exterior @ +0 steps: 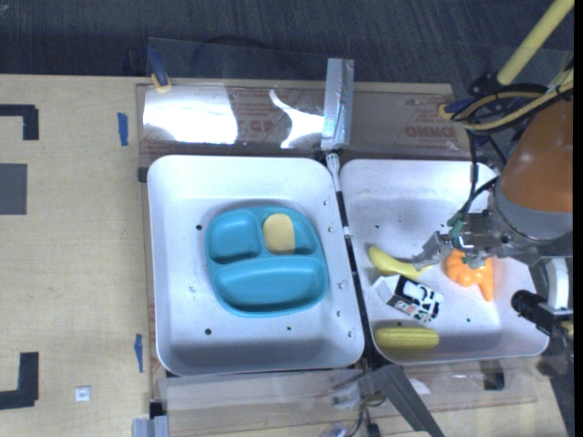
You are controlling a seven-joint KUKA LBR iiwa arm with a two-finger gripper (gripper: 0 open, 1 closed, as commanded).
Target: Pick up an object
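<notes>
Hovering end effector [435, 248], finger state unclear, beside banana [393, 262]: looks light, smooth, curved; grip mid-body.

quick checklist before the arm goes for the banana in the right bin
1. Target in view: banana lies in the right bin: ok.
2. Hand near target, at the banana's right end: ok.
3. Grip on banana: cannot tell.
4. Clutter: orange toy sits close beside the hand, the black-and-white item just below the banana: not ok.
5. Yellow oblong lies apart, near the front wall: ok.
</notes>
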